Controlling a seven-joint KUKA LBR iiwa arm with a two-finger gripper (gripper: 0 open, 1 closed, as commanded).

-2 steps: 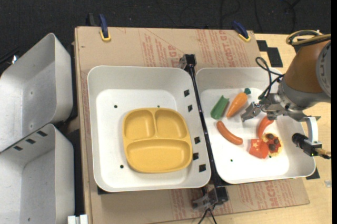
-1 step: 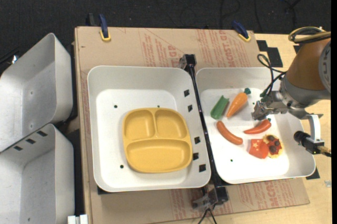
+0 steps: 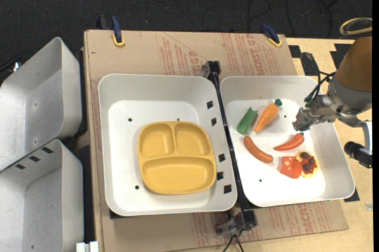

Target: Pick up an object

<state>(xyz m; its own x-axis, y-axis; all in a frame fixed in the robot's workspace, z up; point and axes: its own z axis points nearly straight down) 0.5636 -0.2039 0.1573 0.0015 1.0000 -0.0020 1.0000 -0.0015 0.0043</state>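
The right bin holds toy food: a carrot, a green pepper, a sausage, a red chili and a red pizza slice. The left bin holds a yellow plate.

The toys look like light, hard plastic. They may be smooth and could slip or roll. I think the chili is the best one to take, since it lies nearest the hand. Grab it across its thin middle, not at the pointy end.

The arm comes in from the right and bends down over the right bin. The hand hangs low just above the chili's top end, near the carrot. I cannot tell if the hand is released or clenched. Nothing shows in it.
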